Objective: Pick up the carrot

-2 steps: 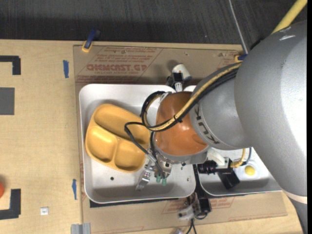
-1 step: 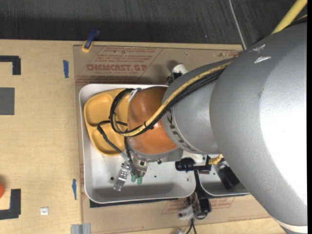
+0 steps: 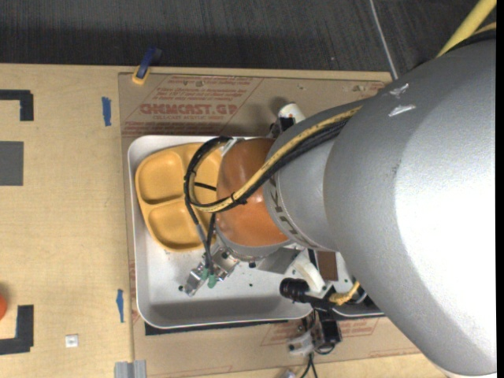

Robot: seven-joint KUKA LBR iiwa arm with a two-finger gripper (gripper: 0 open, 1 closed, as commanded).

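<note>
Your gripper [image 3: 197, 278] hangs low over the white bin [image 3: 150, 290], tip down near the bin floor at about 7 o'clock from the orange band [image 3: 244, 203]; you cannot tell from this slanted top view whether it is apart or together, since the tip is small, cluttered with green and metallic bits, and nothing is visibly between it. No carrot can be made out in this view: the arm [image 3: 394, 203] covers most of the bin, so if the carrot is in there it likely sits under the wrist or forearm. Do not log a grasp. At 10 o'clock from the gripper sits a yellow divided tray [image 3: 165, 191], touching the bin's left wall, partly covered by the band and the black and yellow cables [image 3: 201, 179] looping over it. Judgement: the low pose suggests a descent or a grasp try on the bin floor just below the tray, task not shown done. The bin rests on a brown cardboard sheet [image 3: 189, 101] with printed red text at 12 o'clock, probably a base to fix the bin's spot. Blue tape marks [image 3: 106, 110] at 10 o'clock on the bench [image 3: 55, 235] look like placement guides. Small orange-red blob [image 3: 2, 307] at the far 9 o'clock edge, well apart from the bin; too cropped to call.
</note>
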